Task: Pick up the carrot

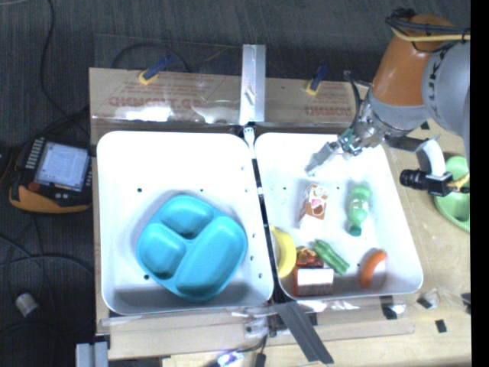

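The two-finger gripper (pixel 317 162) hangs over the upper part of the right shallow white bin (pixel 397 205), reaching in from the grey arm with its orange band (pixel 403 71). Whether its fingers are spread or closed cannot be told from this slanted view; nothing is seen between them, so it carries nothing.

Just below the gripper lies a small white and orange packet (pixel 315 203), and beside that a green plastic bottle (pixel 357 207). Further toward the near edge sit a yellow banana-like piece (pixel 284 251), a green vegetable-shaped toy (pixel 331 256) and a red and white box (pixel 311 275).

The orange carrot (pixel 371 267) rests in the near right corner of the same bin (curved, close to the bin wall), well apart from the gripper.

The left bin (pixel 122 167) holds a blue divided plastic tray (pixel 192 246).

Judged from this, the task is barely begun: the carrot lies untouched, and the approach, descent, grasp and lift all remain.
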Controlling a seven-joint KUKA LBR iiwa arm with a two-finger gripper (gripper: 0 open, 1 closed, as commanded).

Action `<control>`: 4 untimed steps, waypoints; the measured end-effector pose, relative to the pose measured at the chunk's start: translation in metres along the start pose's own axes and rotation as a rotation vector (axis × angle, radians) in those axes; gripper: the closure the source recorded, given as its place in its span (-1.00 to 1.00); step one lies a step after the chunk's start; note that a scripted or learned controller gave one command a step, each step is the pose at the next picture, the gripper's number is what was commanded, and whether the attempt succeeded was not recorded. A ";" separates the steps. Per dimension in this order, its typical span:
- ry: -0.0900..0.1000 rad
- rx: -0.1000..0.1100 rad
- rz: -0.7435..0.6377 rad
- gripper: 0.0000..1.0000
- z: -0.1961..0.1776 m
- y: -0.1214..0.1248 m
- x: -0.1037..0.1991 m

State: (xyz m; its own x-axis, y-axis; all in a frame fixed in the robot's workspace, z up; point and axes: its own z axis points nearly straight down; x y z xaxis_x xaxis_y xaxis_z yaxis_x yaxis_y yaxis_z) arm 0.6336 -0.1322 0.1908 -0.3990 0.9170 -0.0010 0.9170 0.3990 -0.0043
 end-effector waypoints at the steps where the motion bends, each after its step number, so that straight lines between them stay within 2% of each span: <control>1: 0.003 0.000 -0.119 -1.00 0.063 -0.011 0.034; 2: -0.010 -0.016 -0.175 -1.00 0.093 -0.087 0.052; 3: 0.001 -0.002 -0.425 -1.00 0.016 -0.103 0.004; 4: -0.017 -0.022 -0.440 -1.00 0.072 -0.110 0.008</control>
State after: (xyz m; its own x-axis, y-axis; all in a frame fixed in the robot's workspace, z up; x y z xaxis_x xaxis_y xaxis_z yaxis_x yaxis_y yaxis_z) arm 0.5297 -0.1689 0.1190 -0.7513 0.6596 -0.0200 0.6595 0.7516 0.0131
